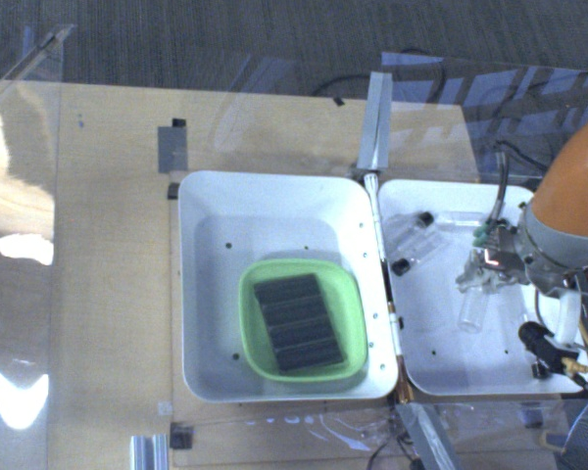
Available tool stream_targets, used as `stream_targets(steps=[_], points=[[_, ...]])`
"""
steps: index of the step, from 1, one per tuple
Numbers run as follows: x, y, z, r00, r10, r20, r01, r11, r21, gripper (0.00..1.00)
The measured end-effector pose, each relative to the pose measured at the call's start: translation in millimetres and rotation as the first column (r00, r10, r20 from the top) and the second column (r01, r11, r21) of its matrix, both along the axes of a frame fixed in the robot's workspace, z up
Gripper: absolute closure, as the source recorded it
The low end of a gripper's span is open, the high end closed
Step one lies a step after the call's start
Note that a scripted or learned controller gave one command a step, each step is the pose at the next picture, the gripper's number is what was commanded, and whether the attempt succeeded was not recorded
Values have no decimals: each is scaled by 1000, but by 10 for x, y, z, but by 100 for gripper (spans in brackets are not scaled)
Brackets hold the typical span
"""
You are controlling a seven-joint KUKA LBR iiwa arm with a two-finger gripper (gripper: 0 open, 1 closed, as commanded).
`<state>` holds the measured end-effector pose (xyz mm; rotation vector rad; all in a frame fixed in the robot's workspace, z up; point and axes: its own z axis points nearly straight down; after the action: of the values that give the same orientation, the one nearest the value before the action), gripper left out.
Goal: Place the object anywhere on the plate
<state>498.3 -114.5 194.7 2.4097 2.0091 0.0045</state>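
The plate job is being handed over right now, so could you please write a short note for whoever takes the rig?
Claw: over the right bin, near its middle; whether it holds anything cannot be made out.
Green plate: in the left bin, toward its near right corner.
Dark ribbed block: lies flat on the plate, so this looks like the object already placed.
Right bin also holds clear, see-through items, hard to make out, near its far left part.
Done: block on plate, by appearance.
Left: confirm that the block is the task's object, and check what the claw is doing among the clear items.
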Motion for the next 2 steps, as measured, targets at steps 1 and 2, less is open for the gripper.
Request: stream_targets(steps=[1, 2], points=[[-102, 689, -107, 997, 78, -2, -78, 997, 2, 100], [-99, 1268, -105, 972, 234, -1, -234, 972, 2, 100]])
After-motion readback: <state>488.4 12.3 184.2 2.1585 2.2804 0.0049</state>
